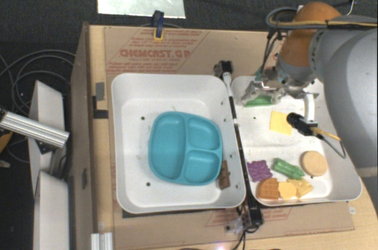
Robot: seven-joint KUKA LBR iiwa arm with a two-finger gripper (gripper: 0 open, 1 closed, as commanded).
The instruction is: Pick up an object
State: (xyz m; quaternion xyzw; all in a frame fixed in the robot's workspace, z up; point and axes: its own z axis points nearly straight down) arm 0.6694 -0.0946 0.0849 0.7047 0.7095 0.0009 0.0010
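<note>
Whether the metal two-finger gripper [264, 91] is clenched, I cannot tell; it should straddle the flat green plastic piece [257, 101] squarely (right bin's far corner) before lifting.

Bench: a brown cardboard sheet [171, 48] with red printed lettering covers its top.
Left bin [127, 95]: a shallow white bin lying on the cardboard, on the left.
Right bin [348, 184]: a second shallow white bin just beside the first, their inner edges touching along a dark divider strip [233, 119].
Clip [157, 24]: a small blue and yellow clip at the cardboard's far edge.
</note>
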